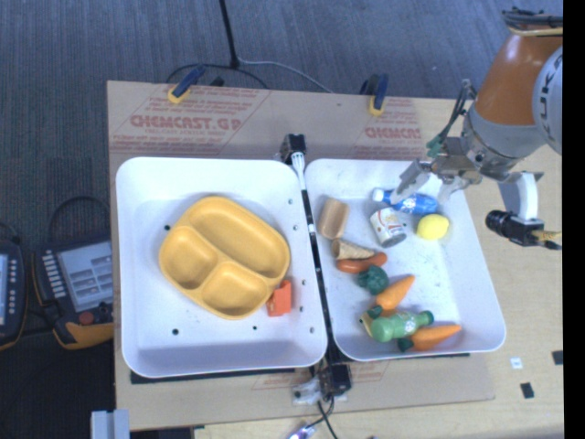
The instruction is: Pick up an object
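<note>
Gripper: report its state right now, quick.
Gripper: low over the far end of the right bin, by the blue and white bottle. Open or shut cannot be told; nothing visibly held.

The robot arm [526, 80] runs off the right edge at the upper right, so most of it is cut off. The gripper [430, 176] covers part of the blue bottle [409, 201], and its fingers are too blurry to make out. At the far left, a handheld controller [9, 286] is cut by the edge.
</note>
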